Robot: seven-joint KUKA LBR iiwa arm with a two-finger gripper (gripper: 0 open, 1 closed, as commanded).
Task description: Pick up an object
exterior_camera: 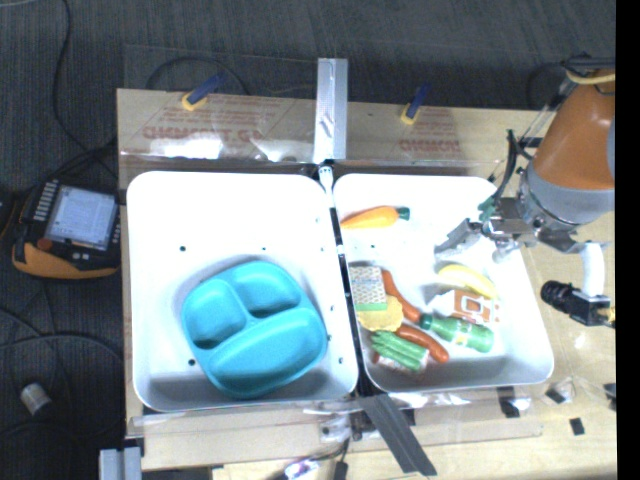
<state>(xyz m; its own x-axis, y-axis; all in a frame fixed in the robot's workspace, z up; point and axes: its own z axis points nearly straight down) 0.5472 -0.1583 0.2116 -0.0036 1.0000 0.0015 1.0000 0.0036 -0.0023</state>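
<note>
Nearest us, toy food (420,318) lies untouched in the right bin (530,363). Above that bin's right side our gripper (478,236) hovers with fingers spread and empty, so we have picked nothing yet

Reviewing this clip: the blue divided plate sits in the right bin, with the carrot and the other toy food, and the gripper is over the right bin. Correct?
Not quite. The camera view shows the blue divided plate in the left bin, by itself. The carrot and the other toy food are in the right bin, and the gripper is over that right bin as you said.
</note>
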